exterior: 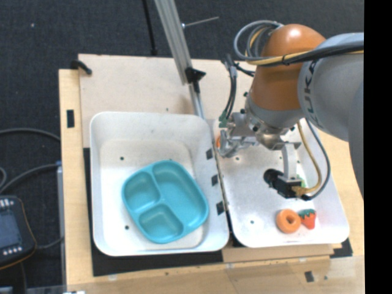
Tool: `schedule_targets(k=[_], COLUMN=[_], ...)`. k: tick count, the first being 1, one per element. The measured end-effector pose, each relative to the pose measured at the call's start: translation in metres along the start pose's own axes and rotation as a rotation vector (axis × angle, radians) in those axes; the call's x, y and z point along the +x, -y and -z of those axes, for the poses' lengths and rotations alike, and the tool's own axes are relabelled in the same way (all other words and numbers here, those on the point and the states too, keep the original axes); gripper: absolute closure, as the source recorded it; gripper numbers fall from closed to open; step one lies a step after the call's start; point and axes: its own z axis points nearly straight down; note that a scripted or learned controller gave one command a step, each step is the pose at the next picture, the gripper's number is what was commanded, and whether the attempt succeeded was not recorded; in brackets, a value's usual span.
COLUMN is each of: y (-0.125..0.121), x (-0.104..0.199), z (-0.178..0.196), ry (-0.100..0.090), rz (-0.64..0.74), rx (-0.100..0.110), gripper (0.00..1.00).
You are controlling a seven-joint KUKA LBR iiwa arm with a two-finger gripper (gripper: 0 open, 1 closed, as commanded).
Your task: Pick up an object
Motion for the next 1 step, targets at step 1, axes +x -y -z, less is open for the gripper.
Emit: schedule_targets(k=[1], y=[0.0192], x=[0.0504], z=[0.0018], ry=[-0.002], rz=[0.002], rx=[0.0], gripper=[1.0])
